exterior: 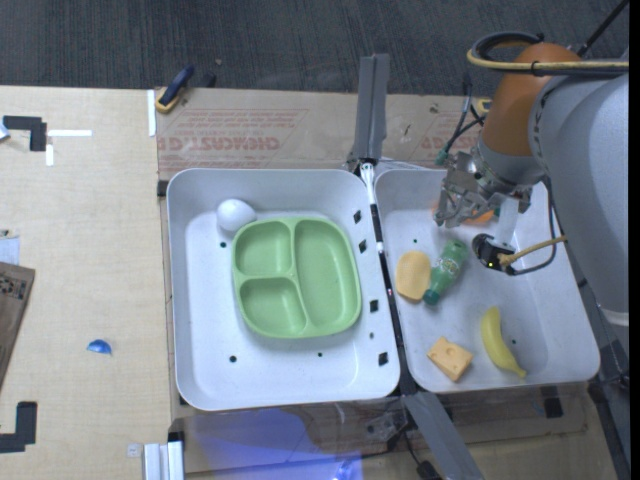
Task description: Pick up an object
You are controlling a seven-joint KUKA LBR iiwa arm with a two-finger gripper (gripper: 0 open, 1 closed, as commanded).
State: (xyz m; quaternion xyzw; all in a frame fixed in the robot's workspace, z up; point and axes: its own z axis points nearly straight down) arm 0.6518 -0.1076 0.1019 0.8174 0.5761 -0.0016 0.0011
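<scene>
The claw (462, 211) hangs over the right bin (540, 353), just above the green bottle (446, 271); its grip state I cannot tell.

Gripper (458, 214) above green bottle (445, 271) in right bin (560, 368)

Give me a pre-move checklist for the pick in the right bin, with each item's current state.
1. Tool over the right bin: ok, at its far end.
2. Tool holding nothing: cannot tell, something orange shows beside it.
3. Nearest target: ok, green bottle lies just below the tool.
4. Bottle free of neighbours: not ok, it touches the yellow-orange piece.
5. Other candidates apart: ok, banana and cheese wedge lie separately.
6. Left bin contents undisturbed: ok, green divided plate and white ball sit inside.
</scene>
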